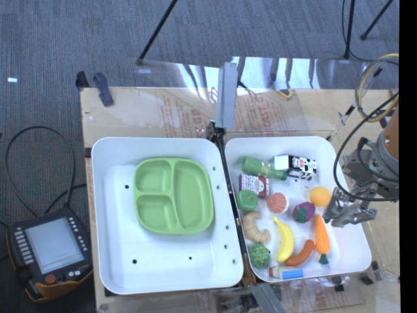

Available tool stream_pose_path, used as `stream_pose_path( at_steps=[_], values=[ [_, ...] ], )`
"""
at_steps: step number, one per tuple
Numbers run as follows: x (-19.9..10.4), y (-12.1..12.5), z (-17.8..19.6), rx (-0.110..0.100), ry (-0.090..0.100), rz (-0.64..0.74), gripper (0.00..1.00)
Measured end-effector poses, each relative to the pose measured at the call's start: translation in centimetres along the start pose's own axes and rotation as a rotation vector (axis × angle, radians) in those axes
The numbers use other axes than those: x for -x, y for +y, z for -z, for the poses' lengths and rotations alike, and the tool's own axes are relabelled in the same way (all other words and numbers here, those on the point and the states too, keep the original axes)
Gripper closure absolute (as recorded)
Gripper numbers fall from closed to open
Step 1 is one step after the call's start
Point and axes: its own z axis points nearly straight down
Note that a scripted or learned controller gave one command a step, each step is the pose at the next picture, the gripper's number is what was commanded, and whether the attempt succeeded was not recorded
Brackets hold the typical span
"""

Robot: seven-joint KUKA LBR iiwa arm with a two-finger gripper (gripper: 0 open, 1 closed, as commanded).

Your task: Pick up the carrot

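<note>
Just right of the carrot (321, 235), which lies in the right bin (355, 256) between sausage (300, 253) and wall, our gripper (343, 212) hovers, finger state we cannot tell; we risk clipping the orange (319, 195) or wall.

Grey carpet floor (65, 38); tripod legs (159, 25); bench w/ cardboard top (163, 113).

orange carrot (320, 234), yellow banana (283, 239), green tray (173, 195), white bins (104, 175)
</note>
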Motion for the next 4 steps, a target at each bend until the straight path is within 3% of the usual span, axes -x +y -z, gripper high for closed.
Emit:
stream_pose_path(
  at_steps=[1,2,3,4],
  values=[
    [6.8,-1.6,-5.9,-0.001,0.004,-0.753,1.00],
    [1.5,-0.2,-9.4,0.004,-0.004,0.063,1.00],
    [-0.3,0.1,-6.7,0.000,0.003,-0.811,1.00],
    [4.2,-1.5,-5.6,0.003,-0.002,-0.156,1.00]
  ],
)
